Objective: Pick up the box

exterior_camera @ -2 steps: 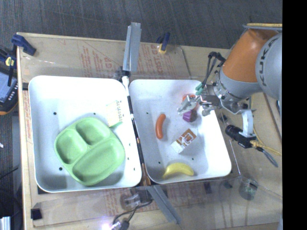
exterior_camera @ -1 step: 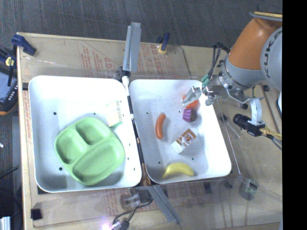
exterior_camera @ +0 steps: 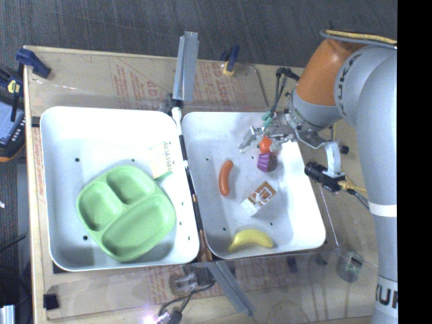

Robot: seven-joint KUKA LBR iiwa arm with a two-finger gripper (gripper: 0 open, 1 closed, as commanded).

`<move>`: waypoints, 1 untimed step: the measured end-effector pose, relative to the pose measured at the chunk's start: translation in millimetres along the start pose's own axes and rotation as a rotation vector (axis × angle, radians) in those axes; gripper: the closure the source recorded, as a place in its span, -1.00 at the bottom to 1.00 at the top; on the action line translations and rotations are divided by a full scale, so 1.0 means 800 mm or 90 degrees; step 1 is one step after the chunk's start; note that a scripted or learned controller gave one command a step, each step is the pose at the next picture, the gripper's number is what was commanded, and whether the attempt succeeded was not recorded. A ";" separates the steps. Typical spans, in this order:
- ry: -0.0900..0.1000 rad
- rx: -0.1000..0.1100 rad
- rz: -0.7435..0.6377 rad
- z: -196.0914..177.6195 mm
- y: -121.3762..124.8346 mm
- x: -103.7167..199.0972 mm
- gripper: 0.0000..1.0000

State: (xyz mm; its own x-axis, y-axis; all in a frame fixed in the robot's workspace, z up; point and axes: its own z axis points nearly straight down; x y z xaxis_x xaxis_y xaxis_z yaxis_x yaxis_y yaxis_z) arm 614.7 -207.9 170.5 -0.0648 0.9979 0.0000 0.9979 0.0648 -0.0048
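The robot's hand (exterior_camera: 260, 139) hangs low over the back of the right bin (exterior_camera: 307, 231), beside a small red piece (exterior_camera: 266, 143) and a purple block (exterior_camera: 266, 160); how far its grip is open cannot be made out, and nothing shows in its grasp. The box (exterior_camera: 260, 196), brown and white, lies flat nearer the bin's middle, apart from the hand. A sausage (exterior_camera: 225, 177) and banana (exterior_camera: 252, 239) leave it room for a grasp from above. Across the worktop (exterior_camera: 101, 79), the left bin (exterior_camera: 54, 123) holds a green tray (exterior_camera: 126, 211).
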 end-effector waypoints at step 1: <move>0.000 0.000 0.005 0.097 0.025 -0.001 -1.00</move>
State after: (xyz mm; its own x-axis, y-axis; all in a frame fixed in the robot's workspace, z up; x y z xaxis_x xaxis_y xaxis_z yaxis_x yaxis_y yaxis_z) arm 634.2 -207.4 92.6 -0.0568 0.9984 0.0005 0.9984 0.0568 -0.0050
